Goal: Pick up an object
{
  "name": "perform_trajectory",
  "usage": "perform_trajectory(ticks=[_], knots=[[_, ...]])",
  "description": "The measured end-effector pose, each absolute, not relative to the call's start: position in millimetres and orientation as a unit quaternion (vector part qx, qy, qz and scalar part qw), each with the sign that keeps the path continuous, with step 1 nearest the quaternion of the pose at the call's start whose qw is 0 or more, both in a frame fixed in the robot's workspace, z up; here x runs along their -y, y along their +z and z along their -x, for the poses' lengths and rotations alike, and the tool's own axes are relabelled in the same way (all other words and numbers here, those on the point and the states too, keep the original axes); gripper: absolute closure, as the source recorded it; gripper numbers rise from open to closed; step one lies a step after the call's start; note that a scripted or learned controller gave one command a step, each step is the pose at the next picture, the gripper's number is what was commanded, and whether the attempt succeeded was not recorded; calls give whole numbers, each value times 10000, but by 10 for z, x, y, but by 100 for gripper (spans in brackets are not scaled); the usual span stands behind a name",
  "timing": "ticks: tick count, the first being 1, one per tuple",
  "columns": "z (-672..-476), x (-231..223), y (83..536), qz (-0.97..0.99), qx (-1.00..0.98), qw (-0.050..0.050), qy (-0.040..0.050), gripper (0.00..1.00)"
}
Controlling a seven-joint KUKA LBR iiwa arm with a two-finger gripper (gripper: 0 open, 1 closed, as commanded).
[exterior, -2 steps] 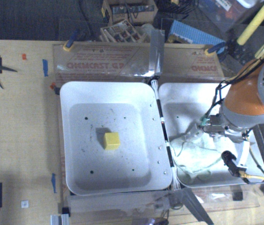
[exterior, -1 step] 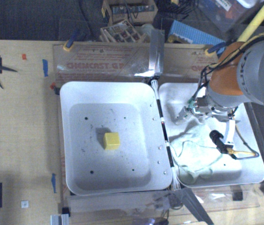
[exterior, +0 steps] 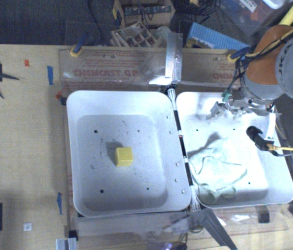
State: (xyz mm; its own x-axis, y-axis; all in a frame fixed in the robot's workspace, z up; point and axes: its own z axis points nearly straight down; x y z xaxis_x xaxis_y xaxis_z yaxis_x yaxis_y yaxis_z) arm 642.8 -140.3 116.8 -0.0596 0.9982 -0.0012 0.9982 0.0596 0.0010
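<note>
A small yellow cube [exterior: 124, 156] lies near the middle of the left bin [exterior: 84, 108]. A crumpled pale, see-through cloth-like thing with green edging [exterior: 220, 166] lies in the front half of the right bin [exterior: 281, 186]. My gripper [exterior: 227, 109] hangs over the far part of the right bin, behind the cloth-like thing and apart from it. Its fingers are spread open with nothing between them. The grey arm with its orange band [exterior: 271, 61] comes in from the right.
The ridge where the two bins meet [exterior: 181, 145] runs between the cube and my gripper. A clear plastic-covered board [exterior: 120, 69] stands behind the bins. Bare wooden bench [exterior: 21, 139] extends to the left.
</note>
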Motion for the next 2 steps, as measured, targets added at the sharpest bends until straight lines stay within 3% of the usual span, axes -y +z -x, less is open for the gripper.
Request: perform_trajectory(ticks=[1, 2], knots=[[-6443, 1389, 1256, -6842, -7292, 20, -2, 100], [-6676, 1046, 931, -7073, -7069, 13, 1, 100]])
